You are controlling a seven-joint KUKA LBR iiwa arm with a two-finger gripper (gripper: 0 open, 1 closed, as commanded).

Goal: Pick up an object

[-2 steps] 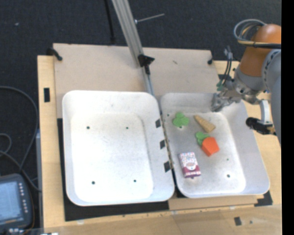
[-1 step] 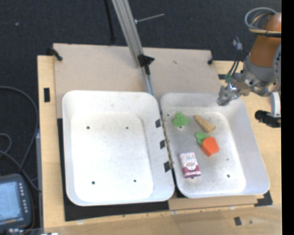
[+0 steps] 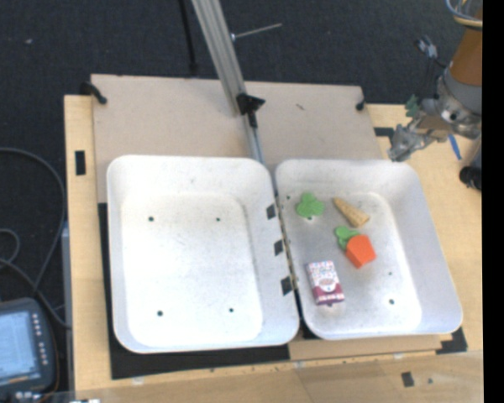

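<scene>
Small carton lies flat, long axis near-upright in view; claw beyond bin rim, grip state unclear.

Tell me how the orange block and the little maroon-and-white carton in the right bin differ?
The orange block is one solid bright colour; the carton is maroon and white with printed markings. The block looks chunky and roughly square, while the carton is longer and lies flat. The block touches a green piece; the carton lies apart, nearer the bin's front left. Both rest in the right bin, away from the gripper.
</scene>
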